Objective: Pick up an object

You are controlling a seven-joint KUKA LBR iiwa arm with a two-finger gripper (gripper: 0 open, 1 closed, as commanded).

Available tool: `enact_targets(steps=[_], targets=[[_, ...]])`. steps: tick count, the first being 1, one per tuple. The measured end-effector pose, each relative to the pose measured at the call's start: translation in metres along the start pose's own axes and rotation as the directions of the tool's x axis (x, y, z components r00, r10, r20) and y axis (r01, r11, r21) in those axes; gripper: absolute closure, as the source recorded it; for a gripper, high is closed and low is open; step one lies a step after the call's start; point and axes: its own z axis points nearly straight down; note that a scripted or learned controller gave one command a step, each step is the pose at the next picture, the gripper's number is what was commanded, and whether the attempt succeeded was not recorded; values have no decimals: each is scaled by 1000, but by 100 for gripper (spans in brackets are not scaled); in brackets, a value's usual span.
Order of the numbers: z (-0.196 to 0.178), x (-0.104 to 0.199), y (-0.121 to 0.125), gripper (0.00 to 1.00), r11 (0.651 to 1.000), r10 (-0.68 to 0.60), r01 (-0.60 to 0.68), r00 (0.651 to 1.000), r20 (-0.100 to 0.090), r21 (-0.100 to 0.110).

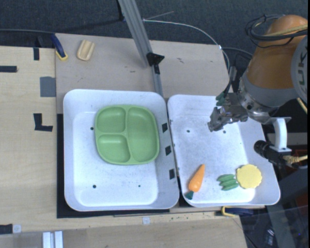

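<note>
In the right bin an orange toy carrot lies near the front left corner. Close to the front right corner rests a yellow toy pineapple with green leaves. My gripper hangs over the back half of that bin, well behind both toys, with nothing visibly held. The left bin holds a green divided plate.
A grey metal pole slants across the bench behind the bins. A small tan block and a blue-yellow item lie on the bench at the back left. Cables run behind the right bin.
</note>
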Motion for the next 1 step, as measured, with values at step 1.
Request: enact_targets(steps=[1], targets=[[5,47,15,100,1000,0,0,1000,0,1]])
